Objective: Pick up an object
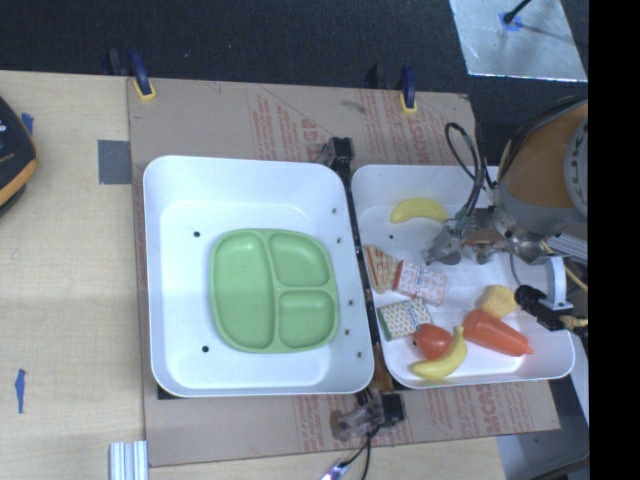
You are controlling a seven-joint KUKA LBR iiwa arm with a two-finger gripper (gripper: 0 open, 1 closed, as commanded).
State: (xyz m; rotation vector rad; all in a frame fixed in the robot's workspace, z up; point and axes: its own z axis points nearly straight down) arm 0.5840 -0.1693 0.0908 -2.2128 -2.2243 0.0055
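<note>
In the right bin (560, 368), claw (440, 255) hangs near the far edge beside a banana (418, 209); whether it is wide or narrow I cannot tell. Risk: packets (412, 288) crowd close, so a descent could snag two things

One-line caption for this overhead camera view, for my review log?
KUKA arm's pincer hovers low in the right bin near a banana; green divided plate sits in the left bin.

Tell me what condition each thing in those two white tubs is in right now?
Green tray: flat in the left bin, nothing on it.
Upper banana: lying loose in the right bin.
Lower banana: lying against the tomato.
Carrot: on its side.
Corn piece: loose beside the carrot.
Packets: lying flat in a cluster.
Hand: low in the right bin, holding nothing I can see.
</note>
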